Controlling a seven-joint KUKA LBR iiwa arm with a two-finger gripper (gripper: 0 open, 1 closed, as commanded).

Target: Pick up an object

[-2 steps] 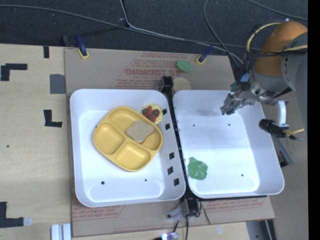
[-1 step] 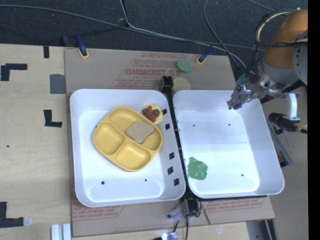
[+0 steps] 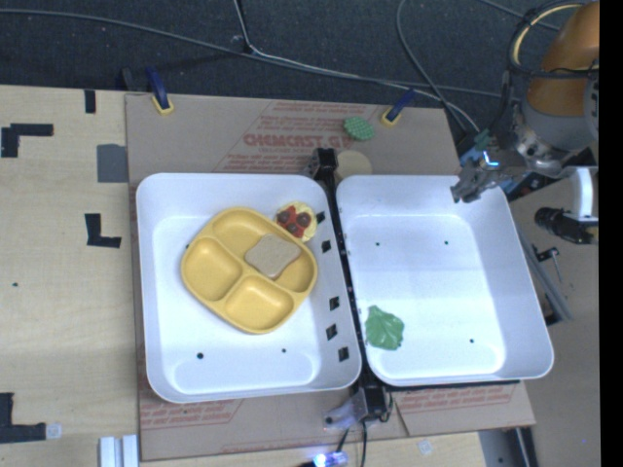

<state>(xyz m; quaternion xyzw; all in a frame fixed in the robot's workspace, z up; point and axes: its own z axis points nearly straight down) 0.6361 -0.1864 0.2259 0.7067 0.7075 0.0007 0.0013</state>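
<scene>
A green leafy lettuce piece [image 3: 384, 328] lies in the right bin [image 3: 506, 261], near its front left corner. In the left bin [image 3: 161, 261] sits a yellow divided plate [image 3: 219, 266] with a slice of toast [image 3: 272, 255] on it and a small red berry cluster [image 3: 296, 220] at its far right edge. My gripper [image 3: 469, 185] hangs over the far right corner of the right bin, well away from the lettuce, with nothing visibly between its fingers. The arm's grey wrist and orange band [image 3: 569, 42] rise at the upper right.
A small green object [image 3: 358, 126] lies on the cardboard behind the bins. Blue-and-yellow clamps [image 3: 159, 97] hold the cardboard at the back. Cables cross the dark floor beyond. Black clips [image 3: 331, 261] join the two bins along the middle.
</scene>
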